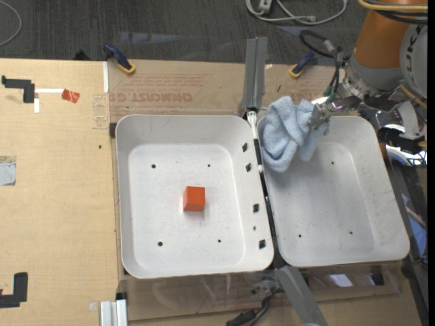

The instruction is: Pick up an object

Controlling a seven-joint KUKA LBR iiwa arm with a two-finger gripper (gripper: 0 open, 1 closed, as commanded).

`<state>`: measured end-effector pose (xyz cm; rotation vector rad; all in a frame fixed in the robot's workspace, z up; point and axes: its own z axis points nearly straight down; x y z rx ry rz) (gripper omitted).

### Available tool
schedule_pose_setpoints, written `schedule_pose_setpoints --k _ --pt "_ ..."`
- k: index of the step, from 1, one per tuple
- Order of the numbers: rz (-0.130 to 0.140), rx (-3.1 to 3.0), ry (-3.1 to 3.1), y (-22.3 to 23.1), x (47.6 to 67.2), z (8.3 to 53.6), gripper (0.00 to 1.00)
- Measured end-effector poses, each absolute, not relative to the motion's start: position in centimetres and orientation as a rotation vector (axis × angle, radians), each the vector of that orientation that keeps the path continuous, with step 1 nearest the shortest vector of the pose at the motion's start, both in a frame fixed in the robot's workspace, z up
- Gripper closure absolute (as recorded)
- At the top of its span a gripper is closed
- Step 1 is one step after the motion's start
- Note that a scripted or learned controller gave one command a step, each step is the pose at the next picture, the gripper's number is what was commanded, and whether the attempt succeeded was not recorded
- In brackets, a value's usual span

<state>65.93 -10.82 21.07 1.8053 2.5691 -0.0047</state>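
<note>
A light blue cloth (pixel 285 133) was seen at the far left corner of the right bin (pixel 353 243), bunched up and draped partly over the divider between the two bins. Its long axis was laid slantwise, from the upper right, where the gripper met it, down toward the lower left, where a rounded fold hung against the bin wall. The upper right edge of the cloth was lifted from the bin floor.

The gripper (pixel 319 114) was positioned at that raised edge, with the arm (pixel 387 32) reaching in from the right. A fold of the cloth appeared to be caught between the fingers, which were drawn narrowly together on it; the fingertips themselves were partly hidden by the fabric.

In the left bin (pixel 136 250), a small orange-red block (pixel 194 199) was set near the middle of the floor, well apart from the cloth. Its faces were turned roughly square to the bin walls, and no long axis could be made out on it.
</note>
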Motion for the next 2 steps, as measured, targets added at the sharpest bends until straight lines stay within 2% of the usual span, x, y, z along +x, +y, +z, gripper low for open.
schedule_pose_setpoints --k 1,2 --pt "-0.002 1.486 2.766 -14.5 65.9 20.6 1.00" --pt "-0.001 1.645 2.674 -17.3 64.6 23.4 1.00"
